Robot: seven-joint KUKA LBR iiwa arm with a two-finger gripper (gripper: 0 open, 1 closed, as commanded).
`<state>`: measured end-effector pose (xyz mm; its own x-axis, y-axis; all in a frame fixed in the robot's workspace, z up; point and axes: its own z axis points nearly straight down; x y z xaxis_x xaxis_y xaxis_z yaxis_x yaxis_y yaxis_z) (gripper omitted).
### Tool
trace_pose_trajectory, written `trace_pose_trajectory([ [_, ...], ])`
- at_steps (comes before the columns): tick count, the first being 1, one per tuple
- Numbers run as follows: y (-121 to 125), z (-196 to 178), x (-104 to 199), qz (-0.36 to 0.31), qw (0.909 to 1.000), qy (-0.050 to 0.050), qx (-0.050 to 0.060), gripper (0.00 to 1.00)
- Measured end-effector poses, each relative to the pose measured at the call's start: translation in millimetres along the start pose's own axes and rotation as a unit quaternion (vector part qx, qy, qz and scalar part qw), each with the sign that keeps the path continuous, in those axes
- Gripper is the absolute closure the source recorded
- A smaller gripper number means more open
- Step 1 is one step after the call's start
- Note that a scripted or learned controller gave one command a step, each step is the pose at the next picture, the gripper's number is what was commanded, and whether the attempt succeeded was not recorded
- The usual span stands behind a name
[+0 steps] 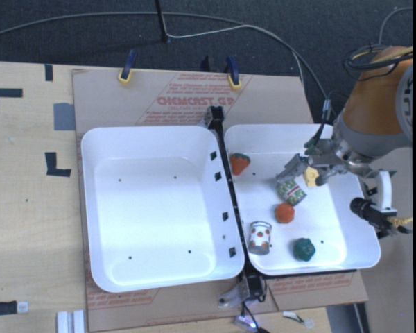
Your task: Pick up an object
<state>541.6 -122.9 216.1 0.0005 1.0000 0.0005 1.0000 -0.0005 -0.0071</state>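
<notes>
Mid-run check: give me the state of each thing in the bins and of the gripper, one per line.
Gripper: low over the right bin, at the small packet; grip can't be judged.
Small packet: tilted, just under the gripper.
Strawberry: lying near the divider.
Red-orange ball: resting on the bin floor, apart from the others.
Printed cup: on its side near the divider.
Dark green lump: resting near the front wall.
Right bin: holds all five objects.
</notes>
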Motion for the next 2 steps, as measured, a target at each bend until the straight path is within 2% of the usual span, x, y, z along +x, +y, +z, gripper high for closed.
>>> trace_pose_trajectory([
  [1, 1, -3, 0, 0.0, 1.0, 0.0, -0.003, 0.0],
  [2, 10, 45, 2, -0.001, 1.0, 0.0, -0.001, 0.0],
])
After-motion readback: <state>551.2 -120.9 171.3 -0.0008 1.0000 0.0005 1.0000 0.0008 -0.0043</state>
